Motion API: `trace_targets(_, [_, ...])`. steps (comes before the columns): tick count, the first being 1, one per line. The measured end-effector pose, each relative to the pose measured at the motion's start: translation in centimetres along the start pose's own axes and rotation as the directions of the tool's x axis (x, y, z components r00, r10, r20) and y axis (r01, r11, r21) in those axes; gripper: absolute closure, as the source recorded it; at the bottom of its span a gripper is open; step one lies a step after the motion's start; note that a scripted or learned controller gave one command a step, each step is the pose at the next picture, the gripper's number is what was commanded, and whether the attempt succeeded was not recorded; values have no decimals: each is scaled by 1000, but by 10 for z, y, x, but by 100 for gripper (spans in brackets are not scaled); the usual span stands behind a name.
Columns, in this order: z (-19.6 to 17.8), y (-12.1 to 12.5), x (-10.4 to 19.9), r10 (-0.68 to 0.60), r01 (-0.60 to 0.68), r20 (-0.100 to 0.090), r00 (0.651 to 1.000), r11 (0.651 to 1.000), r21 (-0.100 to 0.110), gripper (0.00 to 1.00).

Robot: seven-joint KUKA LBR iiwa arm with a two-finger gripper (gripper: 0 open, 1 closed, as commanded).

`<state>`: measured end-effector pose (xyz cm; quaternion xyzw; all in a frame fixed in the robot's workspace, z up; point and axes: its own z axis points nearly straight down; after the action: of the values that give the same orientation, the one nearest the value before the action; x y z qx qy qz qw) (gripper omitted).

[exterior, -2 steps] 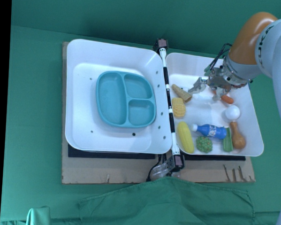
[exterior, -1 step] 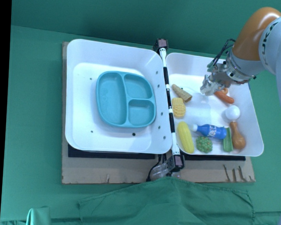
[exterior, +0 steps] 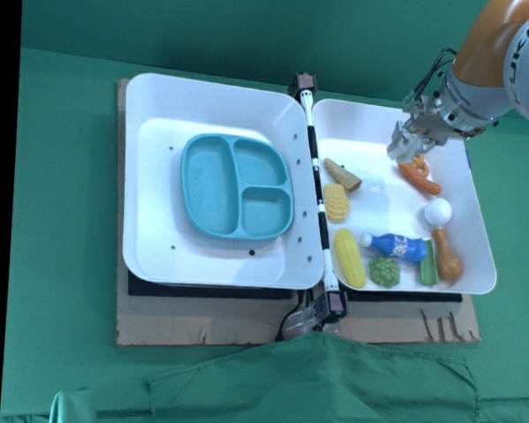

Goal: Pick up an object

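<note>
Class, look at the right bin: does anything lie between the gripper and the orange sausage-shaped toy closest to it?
Nothing visible does. The gripper hangs at the upper end of the orange toy in the right bin, with no other item between them. The white ball lies just below the toy, beside the way down rather than across it.

Two shallow white bins sat side by side on the bench: the left bin [exterior: 163, 112] and the right bin [exterior: 474, 261]. The left bin held one thing, a teal divided plate [exterior: 237, 185] with three compartments. The right bin held eight toy foods: one ice-cream cone [exterior: 342, 174], one orange carrot-like piece [exterior: 419, 175], one white ball [exterior: 438, 211], one ridged yellow piece [exterior: 336, 202], one corn cob [exterior: 349, 257], one blue bottle [exterior: 395, 247], one green broccoli-like clump [exterior: 384, 272], and one brown drumstick [exterior: 445, 255].
</note>
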<state>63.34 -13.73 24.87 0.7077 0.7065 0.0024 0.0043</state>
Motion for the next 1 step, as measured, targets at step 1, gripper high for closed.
trace_targets(1, [-61, 4, -10, 0, 0, 1, 1000, 1000, -2, 100])
